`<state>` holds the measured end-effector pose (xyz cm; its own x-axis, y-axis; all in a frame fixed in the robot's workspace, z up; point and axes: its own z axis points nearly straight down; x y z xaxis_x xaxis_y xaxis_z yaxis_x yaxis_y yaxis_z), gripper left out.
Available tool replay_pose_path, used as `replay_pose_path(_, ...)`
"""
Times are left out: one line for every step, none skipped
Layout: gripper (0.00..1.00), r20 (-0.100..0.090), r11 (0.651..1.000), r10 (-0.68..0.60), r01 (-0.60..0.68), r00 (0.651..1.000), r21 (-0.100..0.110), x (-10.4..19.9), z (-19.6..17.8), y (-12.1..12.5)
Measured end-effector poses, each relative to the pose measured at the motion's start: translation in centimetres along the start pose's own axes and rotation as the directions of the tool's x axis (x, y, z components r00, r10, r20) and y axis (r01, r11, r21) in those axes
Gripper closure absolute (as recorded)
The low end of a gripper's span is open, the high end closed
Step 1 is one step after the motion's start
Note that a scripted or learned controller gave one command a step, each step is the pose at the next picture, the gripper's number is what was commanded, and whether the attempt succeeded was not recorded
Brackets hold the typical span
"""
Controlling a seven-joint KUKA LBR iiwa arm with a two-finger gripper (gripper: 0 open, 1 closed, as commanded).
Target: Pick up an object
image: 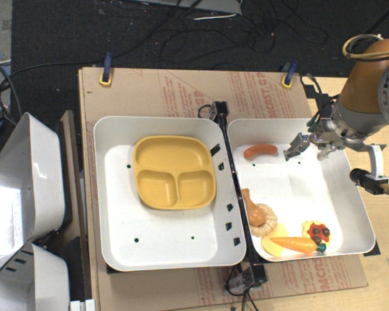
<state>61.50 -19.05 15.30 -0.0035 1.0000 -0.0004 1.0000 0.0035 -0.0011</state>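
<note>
Two shallow white bins sit side by side on a brown board [181, 86] that fills the middle of the frame, with dark floor and loose cables beyond it at the top. The left bin [113, 238] holds a yellow divided plate [175, 172], lying flat in the bin's upper half, its three compartments facing up. The right bin [350, 212] holds the small food items.

The arm [366, 86] enters from the upper right of the frame, orange band uppermost, grey wrist below it. Its gripper [306, 144] is over the upper right part of the right bin, pointing toward the left. Whether the jaws are spread or pressed together cannot be told from this angle; nothing is seen between them.

Items in the right bin, by size:
- an orange carrot [293, 243], lying lengthwise near the bottom edge, resting on a pale yellow piece [277, 233];
- a tan shrimp-like piece [258, 214], at the lower left of the bin, touching the yellow piece;
- an orange-red sausage [260, 151], alone at the upper left of the bin, left of the gripper and apart from it;
- a small yellow item with red and dark spots [318, 231], at the lower right, just beside the carrot's tip.

Two yellow clamps [106, 78] [288, 79] grip the board's top edge.
</note>
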Motion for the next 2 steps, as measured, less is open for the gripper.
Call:
replay_pose_path(0.00,-0.001,1.000,0.000,0.000,1.000,0.002,0.3,6.3,0.2)
replay_pose_path(1.00,0.000,1.000,-0.001,0.001,1.000,-0.004,0.3,4.9,0.3)
